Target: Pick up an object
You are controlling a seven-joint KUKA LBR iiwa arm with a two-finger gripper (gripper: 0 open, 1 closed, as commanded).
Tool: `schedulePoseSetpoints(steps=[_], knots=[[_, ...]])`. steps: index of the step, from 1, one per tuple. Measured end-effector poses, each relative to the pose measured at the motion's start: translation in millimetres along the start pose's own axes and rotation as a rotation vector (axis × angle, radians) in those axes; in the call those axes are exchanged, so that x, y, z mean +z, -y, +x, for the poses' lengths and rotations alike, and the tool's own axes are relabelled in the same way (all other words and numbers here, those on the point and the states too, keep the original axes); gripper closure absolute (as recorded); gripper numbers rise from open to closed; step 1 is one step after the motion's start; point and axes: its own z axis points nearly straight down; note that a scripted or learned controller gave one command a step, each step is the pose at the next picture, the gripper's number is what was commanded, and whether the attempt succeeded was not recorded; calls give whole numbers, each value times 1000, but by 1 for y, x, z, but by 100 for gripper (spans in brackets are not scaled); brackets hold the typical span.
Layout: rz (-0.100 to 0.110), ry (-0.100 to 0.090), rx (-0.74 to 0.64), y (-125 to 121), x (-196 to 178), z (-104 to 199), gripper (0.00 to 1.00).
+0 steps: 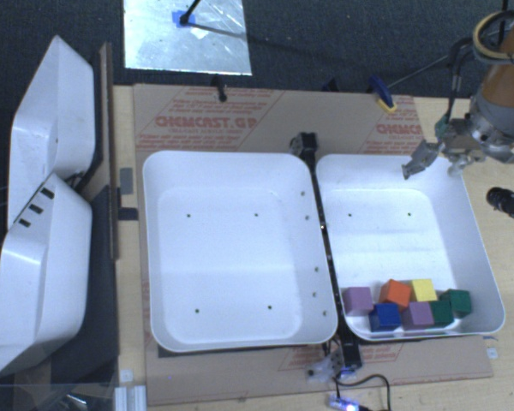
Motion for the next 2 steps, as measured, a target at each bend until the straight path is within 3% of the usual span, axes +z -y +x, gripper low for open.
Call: schedulePoseSetpoints(steps=[1,2], knots=[[-14,1,-3,15,-166,41,0],[-8,1,0,-16,-297,36,0]])
